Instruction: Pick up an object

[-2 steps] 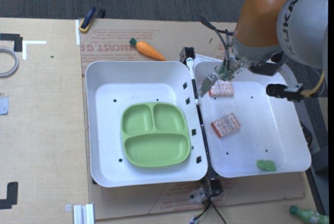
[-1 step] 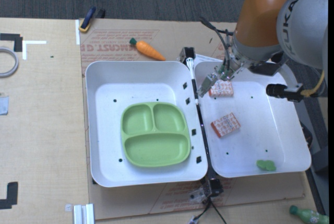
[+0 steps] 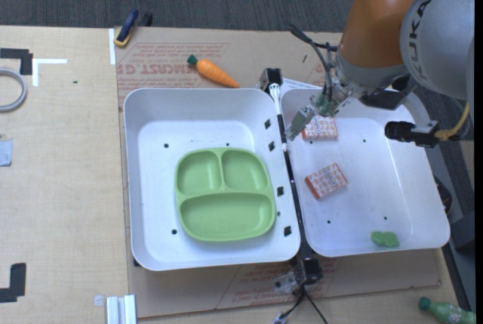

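My gripper [image 3: 315,115] hangs low over the far left part of the right bin [image 3: 423,186], under the arm's orange band. Directly below and touching its tip in the view lies a red-and-white patterned block [image 3: 321,131], partly covered by the gripper. Nearer the bin's middle rests a second red-and-white block [image 3: 326,180], apart from the gripper. A small green object [image 3: 385,239] sits by the bin's near right corner. No object is visibly lifted off the bin floor.
The left bin [image 3: 151,164] holds a green divided plate [image 3: 224,194]. A toy carrot [image 3: 213,72] lies on the cardboard behind the left bin. Clips and cables run along the seam between the bins [image 3: 284,156]. A green item [image 3: 445,309] lies off the bench's near right.
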Action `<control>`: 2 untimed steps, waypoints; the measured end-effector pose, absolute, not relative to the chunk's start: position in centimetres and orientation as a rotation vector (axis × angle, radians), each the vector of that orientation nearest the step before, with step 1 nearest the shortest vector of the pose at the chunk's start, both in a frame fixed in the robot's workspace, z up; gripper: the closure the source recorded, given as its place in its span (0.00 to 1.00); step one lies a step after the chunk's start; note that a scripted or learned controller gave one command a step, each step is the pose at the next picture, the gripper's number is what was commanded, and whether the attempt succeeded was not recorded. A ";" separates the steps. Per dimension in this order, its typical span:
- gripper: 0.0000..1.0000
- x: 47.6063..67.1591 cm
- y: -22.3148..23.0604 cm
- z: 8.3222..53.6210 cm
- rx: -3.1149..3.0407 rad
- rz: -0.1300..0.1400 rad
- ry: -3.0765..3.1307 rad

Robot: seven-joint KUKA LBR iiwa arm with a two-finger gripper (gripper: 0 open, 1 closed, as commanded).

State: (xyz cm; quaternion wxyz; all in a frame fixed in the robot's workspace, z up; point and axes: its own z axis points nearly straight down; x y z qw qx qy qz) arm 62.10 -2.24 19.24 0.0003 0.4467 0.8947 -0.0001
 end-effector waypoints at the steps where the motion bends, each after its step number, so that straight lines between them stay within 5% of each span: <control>1: 0.00 62.1 -2.2 19.2 1.403 0.000 2.810; 2: 0.00 62.1 -2.2 19.2 1.403 0.000 2.810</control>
